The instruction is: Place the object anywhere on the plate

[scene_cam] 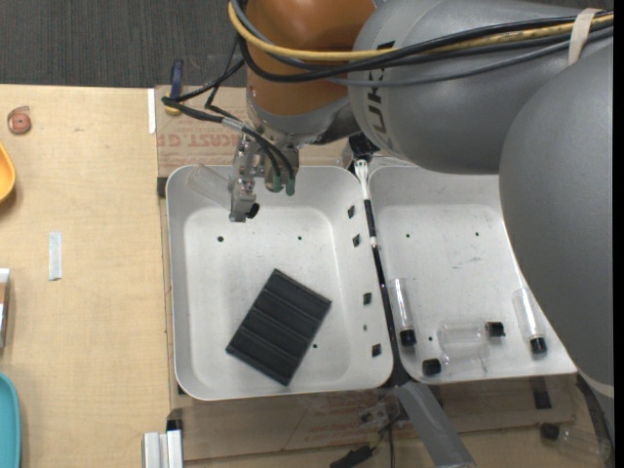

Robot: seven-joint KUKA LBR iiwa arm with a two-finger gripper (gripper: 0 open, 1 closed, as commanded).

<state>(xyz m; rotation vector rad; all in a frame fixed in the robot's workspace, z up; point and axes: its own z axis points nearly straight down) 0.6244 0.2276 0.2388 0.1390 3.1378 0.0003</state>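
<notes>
From my station I see two shallow white bins side by side on the bench (pixel 88 291). The left bin (pixel 195 359) holds one thing: a black ribbed rectangular slab (pixel 280 326), lying flat and turned at a diagonal in the nearer half of the bin floor, apart from every wall. The right bin (pixel 458 252) holds several clear tubes with black caps (pixel 487 334), gathered along its near edge and its left side.

The end effector (pixel 244 203) hangs over the far-left part of the left bin, near the back wall and well apart from the slab. I see nothing between its fingers, and I cannot tell whether they are spread or closed from this angle.

Behind the bins lies a strip of brown cardboard (pixel 200 136) with red printing, too cut off by the arm for me to read. On the arm's grey casing (pixel 390 76) I make out part of dark lettering, "UR". An orange object (pixel 5 178) and a blue one (pixel 8 422) sit at the bench's left edge.
</notes>
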